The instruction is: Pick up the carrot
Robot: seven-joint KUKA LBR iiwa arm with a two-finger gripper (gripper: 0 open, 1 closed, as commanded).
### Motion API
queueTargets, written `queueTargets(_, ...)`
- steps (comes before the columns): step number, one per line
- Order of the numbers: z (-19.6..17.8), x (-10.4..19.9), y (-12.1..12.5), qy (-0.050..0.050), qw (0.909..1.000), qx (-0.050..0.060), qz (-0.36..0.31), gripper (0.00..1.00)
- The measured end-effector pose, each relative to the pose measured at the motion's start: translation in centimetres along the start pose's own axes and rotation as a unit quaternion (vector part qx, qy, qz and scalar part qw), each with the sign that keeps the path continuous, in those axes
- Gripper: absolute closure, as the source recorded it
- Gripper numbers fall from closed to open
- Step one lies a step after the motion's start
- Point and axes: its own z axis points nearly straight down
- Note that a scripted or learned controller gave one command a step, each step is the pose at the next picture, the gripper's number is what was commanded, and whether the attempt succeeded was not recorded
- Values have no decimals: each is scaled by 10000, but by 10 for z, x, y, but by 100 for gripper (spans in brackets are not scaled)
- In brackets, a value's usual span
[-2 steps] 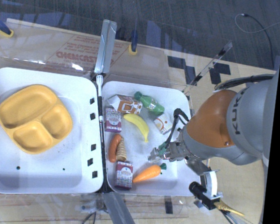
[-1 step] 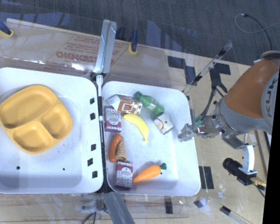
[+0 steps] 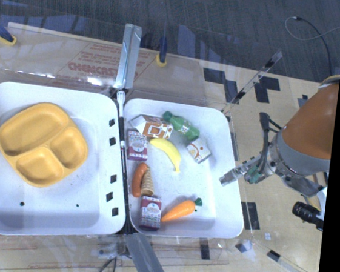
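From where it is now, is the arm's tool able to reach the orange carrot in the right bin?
Probably yes. The orange carrot with green top lies uncovered near the right white bin's front, beside a small dark red carton. The tool sits just outside that bin's right rim, with nothing between.

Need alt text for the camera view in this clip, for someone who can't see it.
A carrot lies near the front edge of the right white bin, beside a banana, a green bottle and small cartons. The gripper sits at that bin's right rim, holding nothing. The left bin holds a yellow divided tray.
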Motion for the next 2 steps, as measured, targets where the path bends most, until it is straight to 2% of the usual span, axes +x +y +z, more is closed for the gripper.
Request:
queueTargets(1,3,0,0,1,9702,1,-2421,100)
queueTargets(2,-16,0,1,-29,9266,-9,-3761,100)
